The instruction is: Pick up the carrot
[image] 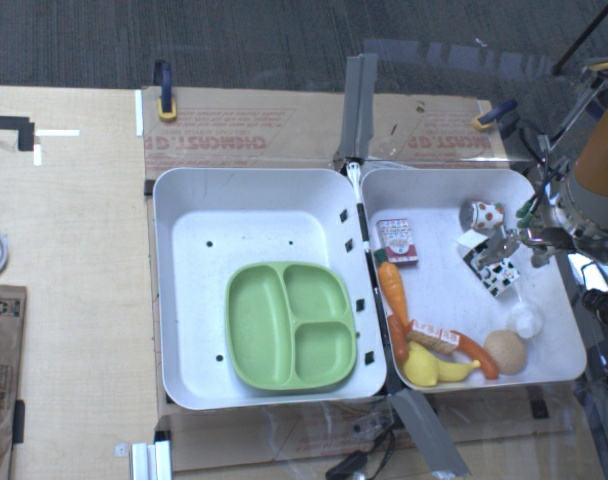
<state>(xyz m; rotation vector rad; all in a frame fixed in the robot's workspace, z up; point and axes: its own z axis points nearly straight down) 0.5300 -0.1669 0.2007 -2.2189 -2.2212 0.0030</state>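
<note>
Pale wooden desk point(64, 268) under everything, cardboard sheet point(274, 128) at its far side. Two shallow white bins side by side: left bin point(184, 268) and right bin point(544, 278), touching along a shared middle edge. In the left bin, toward its near right part, a green divided plate point(289, 325) with three compartments. Grey arm point(594, 198) entering from the right, over the right bin's far right corner. Hand point(512, 240) low over the right bin's right half, just beside a black-and-white patterned object point(496, 273); open or closed, cannot tell. Carrot point(392, 290) along the right bin's left wall, lengthwise from far to near, well apart from the hand. Just far of it, a small red-and-white box point(397, 241). At the near end, a yellow banana-like fruit point(434, 368), a small labelled packet point(434, 336) and a thin orange-red piece point(476, 353) crowded together. Right of these, a round tan ball point(505, 351). Near the far wall, a small white cup with red spots point(484, 214).
</note>
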